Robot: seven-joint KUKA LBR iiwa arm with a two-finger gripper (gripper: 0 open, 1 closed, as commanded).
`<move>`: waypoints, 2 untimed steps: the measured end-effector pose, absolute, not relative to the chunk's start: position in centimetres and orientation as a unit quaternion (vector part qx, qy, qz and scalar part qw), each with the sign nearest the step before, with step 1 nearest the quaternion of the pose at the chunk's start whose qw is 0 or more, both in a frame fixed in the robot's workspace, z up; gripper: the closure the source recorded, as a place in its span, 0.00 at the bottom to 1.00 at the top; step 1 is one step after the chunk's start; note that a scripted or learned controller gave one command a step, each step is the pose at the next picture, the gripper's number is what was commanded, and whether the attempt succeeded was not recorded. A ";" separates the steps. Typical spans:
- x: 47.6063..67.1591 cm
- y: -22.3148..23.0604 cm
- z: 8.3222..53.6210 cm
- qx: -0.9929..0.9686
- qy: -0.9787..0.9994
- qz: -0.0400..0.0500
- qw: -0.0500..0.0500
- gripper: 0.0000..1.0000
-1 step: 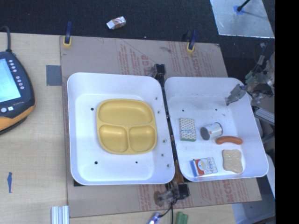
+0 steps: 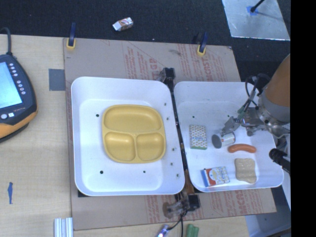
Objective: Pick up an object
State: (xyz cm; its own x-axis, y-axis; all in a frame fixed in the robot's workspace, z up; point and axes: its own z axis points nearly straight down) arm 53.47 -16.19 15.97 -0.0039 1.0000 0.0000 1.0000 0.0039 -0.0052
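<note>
Two white bins sit side by side on a cardboard sheet [image 2: 148, 58] at mid-frame. In the left bin [image 2: 81, 132] lies a yellow tray [image 2: 133, 132] with three compartments, flat and near the centre. The right bin [image 2: 207, 95] carries five small things in its lower half: a green patterned packet [image 2: 198, 136] near the bin's left side, a silver can [image 2: 222, 139] lying on its side just right of the packet, an orange sausage [image 2: 242, 148] just right of and slightly below the can, a tan bread slice [image 2: 245, 170] below the sausage, and a blue, white and red carton [image 2: 216, 176] left of the bread, by the bin's lower rim. The arm [image 2: 277, 90] reaches in from the right edge of the frame, and its gripper [image 2: 231, 126] sits low over the right bin, directly above the can in the picture and close to it; nothing shows between its fingers, and I cannot tell how wide they stand. At the far left edge lies a teach pendant [image 2: 14, 98] with an orange rim. Two blue-and-yellow clamps [image 2: 71, 39] pin the cardboard's upper edge, and a small wrapper [image 2: 123, 24] lies on the dark floor above it.
</note>
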 end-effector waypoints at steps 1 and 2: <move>55.5 -14.6 9.1 -0.705 -0.709 0.002 0.001 0.00; 55.5 -14.7 10.2 -0.704 -0.710 0.003 0.001 1.00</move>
State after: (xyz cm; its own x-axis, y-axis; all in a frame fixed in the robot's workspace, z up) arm 55.51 -14.73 10.17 -0.0078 1.0000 -0.0026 1.0000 0.0078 -0.0052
